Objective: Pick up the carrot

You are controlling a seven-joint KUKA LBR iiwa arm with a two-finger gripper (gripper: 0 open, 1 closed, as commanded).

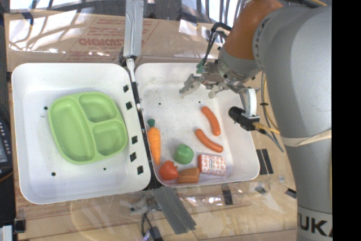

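Your grey KUKA arm with the orange band (282,65) fills the 3 o'clock side and reaches in over the right bin. "KUKA" reads on its base at 5 o'clock.

The cardboard-covered desk (73,36) carries both bins. Red print on the cardboard at 11 o'clock is mirrored and too faint for you to read.

The left shallow white bin (28,121) sits at 9 o'clock and holds the light green three-compartment plastic plate (87,127), likely a drop spot, well apart from the food.

The right shallow white bin (169,82) sits centre to 4 o'clock. All the toy food lies in its lower half, so the top half is free for the arm to come in.

The end effector (197,83) hovers at the bin's 12 o'clock. The fingers look spread part-way with nothing between them, though they are small, so take that as a rough read.

Your target, the orange toy carrot with green top (154,141), lies at the bin's 8 o'clock just beside the left wall, green tip toward 12 o'clock. It is well apart from the end effector. The wall looks likely to crowd one finger.

Smaller items:
- Two orange-red sausages (210,120) toward 3 o'clock.
- A small printed carton (212,165) at 5 o'clock, label unreadable.
- A green round fruit (183,153).
- A red tomato-like piece (168,170).
- A brown block (189,175).
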